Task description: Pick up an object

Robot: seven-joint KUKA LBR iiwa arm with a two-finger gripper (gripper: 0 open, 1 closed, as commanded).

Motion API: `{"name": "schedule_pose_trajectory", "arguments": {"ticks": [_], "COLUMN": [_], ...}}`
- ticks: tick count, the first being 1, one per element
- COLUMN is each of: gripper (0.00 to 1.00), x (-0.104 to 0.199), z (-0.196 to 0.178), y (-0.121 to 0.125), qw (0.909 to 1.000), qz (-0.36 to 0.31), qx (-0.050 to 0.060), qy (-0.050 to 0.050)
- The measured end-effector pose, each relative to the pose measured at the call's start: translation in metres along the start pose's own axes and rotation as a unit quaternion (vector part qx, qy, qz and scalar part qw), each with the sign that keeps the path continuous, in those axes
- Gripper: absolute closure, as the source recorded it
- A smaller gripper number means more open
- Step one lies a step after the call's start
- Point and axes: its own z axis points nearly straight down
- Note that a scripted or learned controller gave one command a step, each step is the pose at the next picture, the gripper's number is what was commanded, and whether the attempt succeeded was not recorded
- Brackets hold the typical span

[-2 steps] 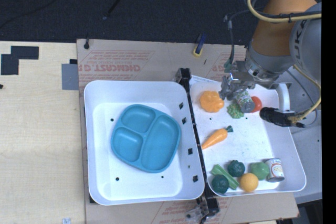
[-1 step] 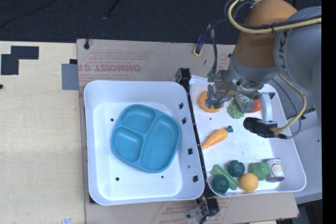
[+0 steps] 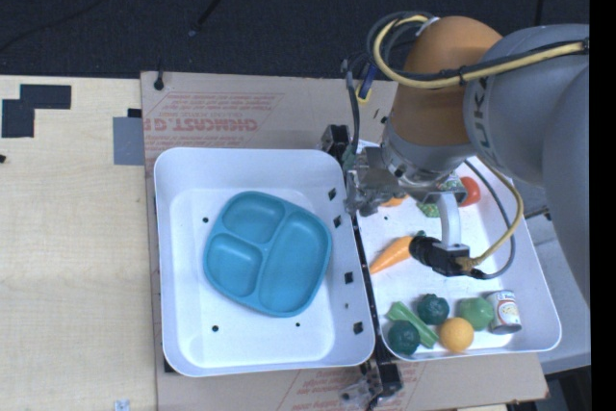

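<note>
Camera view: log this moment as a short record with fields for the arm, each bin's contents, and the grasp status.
arm: KUKA arm reaching in from the right, wrist over the far end of the right bin
left bin: blue divided plate, lying flat
right bin, middle: toy carrot
right bin, near edge: green vegetables, yellow-orange fruit, green round fruit, small can
right bin, far end: red item, partly hidden by the arm
grasp status: cannot tell; nothing visibly lifted

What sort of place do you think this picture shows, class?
Probably a robotics lab bench: a grey robot arm reaches over two white bins, one holding a blue divided plate, the other toy food like a carrot.
</note>
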Motion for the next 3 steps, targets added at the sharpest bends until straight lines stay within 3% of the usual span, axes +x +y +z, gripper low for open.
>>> {"name": "schedule_pose_trajectory", "arguments": {"ticks": [1, 2, 3], "gripper": [1.00, 1.00, 1.00], "x": [0.048, 0.084, 0.079], "z": [0.004, -0.021, -0.003], "y": [-0.024, -0.032, -0.026], "qw": [1.0000, 1.0000, 1.0000], "qz": [0.000, 0.000, 0.002], "qx": [0.000, -0.002, 0.000], "qy": [-0.001, 0.000, -0.002]}}
